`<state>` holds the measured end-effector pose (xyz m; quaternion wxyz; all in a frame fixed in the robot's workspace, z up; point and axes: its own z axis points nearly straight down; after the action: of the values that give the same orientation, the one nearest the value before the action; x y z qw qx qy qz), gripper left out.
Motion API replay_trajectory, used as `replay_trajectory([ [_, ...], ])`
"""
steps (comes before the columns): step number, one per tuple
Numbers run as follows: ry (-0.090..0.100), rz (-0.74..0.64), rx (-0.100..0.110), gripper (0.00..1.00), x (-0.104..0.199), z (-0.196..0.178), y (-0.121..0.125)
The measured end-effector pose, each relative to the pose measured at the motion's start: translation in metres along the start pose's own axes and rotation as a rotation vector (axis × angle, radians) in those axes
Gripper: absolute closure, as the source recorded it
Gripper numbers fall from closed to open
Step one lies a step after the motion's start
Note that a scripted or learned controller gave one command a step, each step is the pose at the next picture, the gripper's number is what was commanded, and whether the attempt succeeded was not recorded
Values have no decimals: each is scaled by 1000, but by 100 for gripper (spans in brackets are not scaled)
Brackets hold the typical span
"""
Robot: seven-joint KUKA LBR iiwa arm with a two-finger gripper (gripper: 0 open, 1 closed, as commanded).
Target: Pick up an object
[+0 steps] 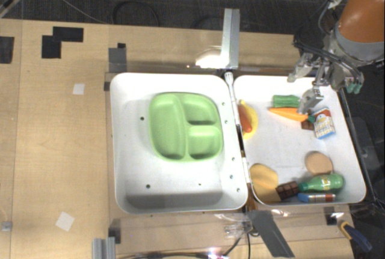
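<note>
My gripper [311, 101] hangs over the back right part of the right bin [355, 149], just above the right end of a toy carrot [287, 112] whose green top [285, 100] lies behind it. A small red, white and blue carton [323, 124] lies right beside the gripper. Nothing is visibly held. The arm's orange band [363, 5] rises at the top right.
The right bin also holds a yellow and red toy [246, 118] at its left wall, a tan disc [264, 176], a round brown bun [318, 163], a green bottle [322, 182], a brown block [287, 190] and a blue pen [316, 196]. The left bin [129, 179] holds a green divided plate [184, 125].
</note>
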<state>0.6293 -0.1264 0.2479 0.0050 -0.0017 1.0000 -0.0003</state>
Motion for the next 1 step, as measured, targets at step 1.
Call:
replay_trajectory([
  [1,-6,-140,2,0,27,148,-22],
])
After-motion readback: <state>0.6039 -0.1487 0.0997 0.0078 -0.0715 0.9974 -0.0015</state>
